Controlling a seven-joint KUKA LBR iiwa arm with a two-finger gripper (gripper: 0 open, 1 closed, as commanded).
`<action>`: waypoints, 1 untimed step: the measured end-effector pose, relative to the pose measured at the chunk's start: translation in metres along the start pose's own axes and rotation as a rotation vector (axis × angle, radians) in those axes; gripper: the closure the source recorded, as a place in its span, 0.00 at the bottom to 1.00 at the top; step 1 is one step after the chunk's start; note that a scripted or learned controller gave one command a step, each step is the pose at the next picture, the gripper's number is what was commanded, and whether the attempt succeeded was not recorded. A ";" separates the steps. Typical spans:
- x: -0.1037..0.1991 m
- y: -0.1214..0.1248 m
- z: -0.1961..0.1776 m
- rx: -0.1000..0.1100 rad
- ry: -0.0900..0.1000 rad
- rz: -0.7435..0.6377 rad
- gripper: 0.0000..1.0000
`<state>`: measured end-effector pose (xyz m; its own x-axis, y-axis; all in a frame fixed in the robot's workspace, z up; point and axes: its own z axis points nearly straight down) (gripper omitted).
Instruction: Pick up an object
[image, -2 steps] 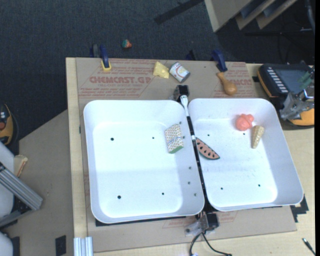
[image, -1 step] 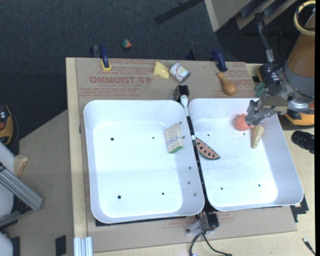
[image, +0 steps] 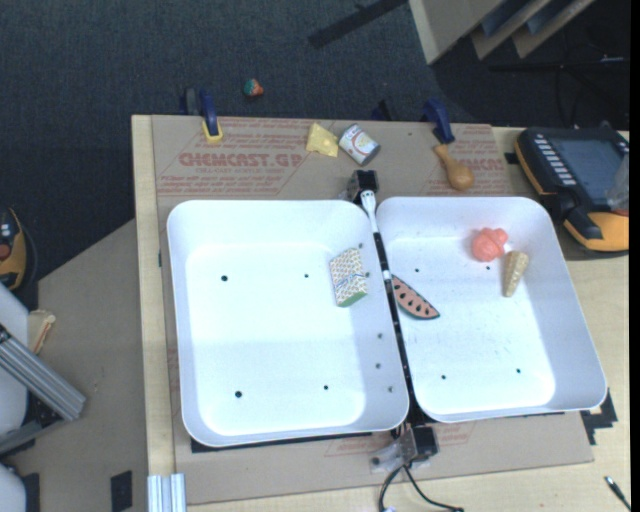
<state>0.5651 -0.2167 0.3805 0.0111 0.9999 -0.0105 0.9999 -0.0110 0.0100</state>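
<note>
White plastic sets the scene: on the brown desk (image: 250, 160) two shallow bins sit side by side, the left bin (image: 260, 330) farther from the side the arm reaches in from, the right bin (image: 490, 350) nearer to it. I cannot tell whether the claw is open or closed, so it is safest to plan for a fully open claw before any descent.

Four things lie in the bins. The largest is a flat patterned packet (image: 348, 275) in the left bin, close to the wall the bins share. Next is a slim melon slice (image: 413, 300) in the right bin, just across that wall. Both lie low and near the rim, so a claw coming down there would probably knock the wall or skid over them.

The pink lump (image: 488, 243) sits toward the back of the right bin, with a small pale cone (image: 514, 272) just beside it. The lump looks the best choice: it is rounded, stands proud of the floor, and lies on the arm's side.

To do this well, centre the claw straight above the lump, turn it so that neither side lands on the cone, go down nearly to the floor, close gently, and lift straight up.
</note>
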 end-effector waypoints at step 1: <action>0.109 -0.025 0.085 0.020 0.016 -0.020 1.00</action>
